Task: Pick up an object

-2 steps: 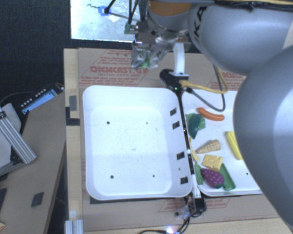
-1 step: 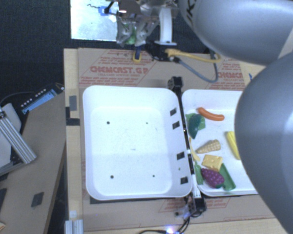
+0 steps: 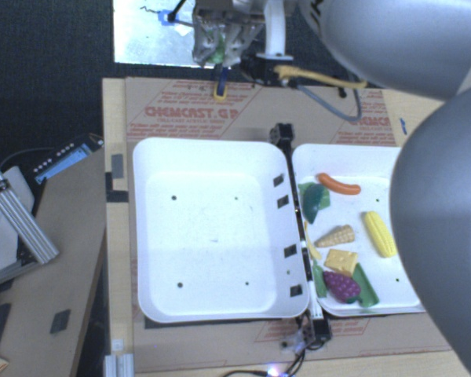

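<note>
My gripper (image 3: 219, 60) is raised high at the top of the view, beyond the far edge of the left bin (image 3: 145, 210). Its fingers are closed around a small green object (image 3: 218, 49) that shows between them. In the right bin (image 3: 377, 159) lie a red-orange sausage (image 3: 339, 184), a teal-green piece (image 3: 314, 200), a waffle cone (image 3: 335, 235), a yellow corn cob (image 3: 380, 234), a yellow cheese block (image 3: 341, 261), purple grapes (image 3: 342, 287) and a green pod (image 3: 366, 285).
The grey arm (image 3: 424, 132) covers the right bin's right part. A small yellow piece (image 3: 220, 92) shows below the gripper against the cardboard sheet (image 3: 188, 112). Black clips (image 3: 282, 203) line the seam between the bins. A metal rail (image 3: 16, 210) stands at left.
</note>
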Controlling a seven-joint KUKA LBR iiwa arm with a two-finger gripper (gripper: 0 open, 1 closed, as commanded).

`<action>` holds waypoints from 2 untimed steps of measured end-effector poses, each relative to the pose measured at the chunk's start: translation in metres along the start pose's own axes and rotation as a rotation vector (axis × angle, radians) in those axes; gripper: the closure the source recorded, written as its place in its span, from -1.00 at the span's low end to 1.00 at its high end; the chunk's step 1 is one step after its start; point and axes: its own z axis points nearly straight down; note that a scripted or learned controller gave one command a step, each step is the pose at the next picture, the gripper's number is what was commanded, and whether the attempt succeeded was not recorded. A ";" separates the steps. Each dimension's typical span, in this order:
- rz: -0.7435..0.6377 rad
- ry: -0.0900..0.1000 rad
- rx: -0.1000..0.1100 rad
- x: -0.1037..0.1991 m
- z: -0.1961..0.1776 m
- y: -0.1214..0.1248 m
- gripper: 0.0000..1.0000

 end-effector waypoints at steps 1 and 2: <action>0.000 0.000 0.000 0.000 -0.025 0.000 1.00; 0.000 0.000 0.000 0.000 -0.057 0.000 1.00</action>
